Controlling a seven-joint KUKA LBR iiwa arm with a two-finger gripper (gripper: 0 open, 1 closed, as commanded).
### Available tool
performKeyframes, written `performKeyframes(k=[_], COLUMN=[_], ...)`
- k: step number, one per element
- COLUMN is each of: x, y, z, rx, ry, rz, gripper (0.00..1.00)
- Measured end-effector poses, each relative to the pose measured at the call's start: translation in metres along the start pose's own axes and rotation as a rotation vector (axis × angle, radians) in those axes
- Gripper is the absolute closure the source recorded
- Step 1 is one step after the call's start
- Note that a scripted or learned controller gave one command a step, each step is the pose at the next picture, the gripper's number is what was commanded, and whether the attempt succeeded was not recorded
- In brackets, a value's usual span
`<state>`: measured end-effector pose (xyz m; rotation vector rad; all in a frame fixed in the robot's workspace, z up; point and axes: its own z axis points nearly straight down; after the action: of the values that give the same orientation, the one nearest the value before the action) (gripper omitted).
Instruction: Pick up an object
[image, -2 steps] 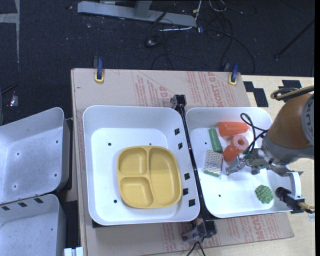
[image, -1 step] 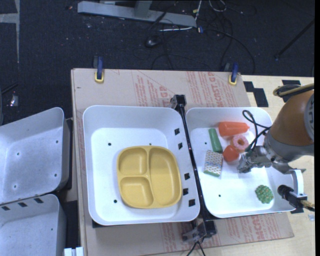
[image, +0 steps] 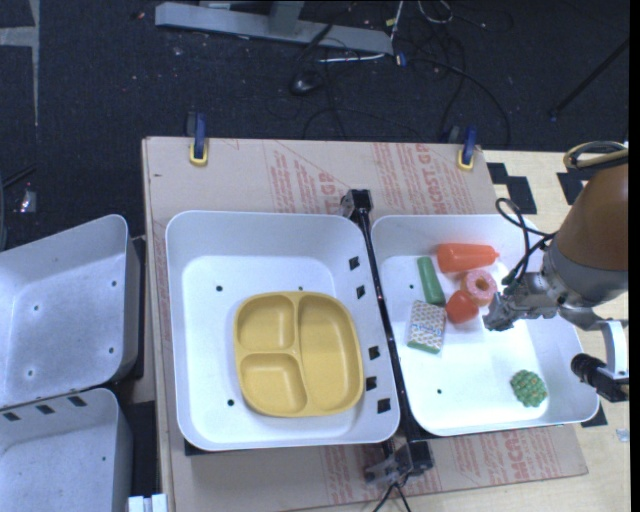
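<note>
In the right bin (image: 470, 400) lie an orange carrot-like piece (image: 465, 256), a green stick (image: 431, 281), a red tomato-like ball (image: 461, 307), a pink ring-shaped piece (image: 482, 286), a speckled sponge-like block (image: 427, 327) and a green bumpy ball (image: 528, 388). My gripper (image: 497, 317) hangs low over the bin just right of the red ball and the pink ring. Its tips are dark and small here.
The left bin (image: 200, 330) holds a yellow divided plate (image: 298, 353). A black divider (image: 378, 310) runs between the bins. Spare white bins (image: 60, 300) sit off the bench at left. Clamps (image: 198, 150) hold the board's far edge.
</note>
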<state>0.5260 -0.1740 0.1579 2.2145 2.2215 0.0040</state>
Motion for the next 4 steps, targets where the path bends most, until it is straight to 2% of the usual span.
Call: performKeyframes(k=[2, 3, 4], x=[-0.003, 0.051, 0.106], y=[0.002, -0.008, -0.005], z=[-0.096, -0.085, -0.091], rx=[-0.001, 0.007, 0.005], ry=[-0.001, 0.004, 0.004], rz=[0.0, -0.004, -0.006], gripper=[1.0, 1.0, 1.0])
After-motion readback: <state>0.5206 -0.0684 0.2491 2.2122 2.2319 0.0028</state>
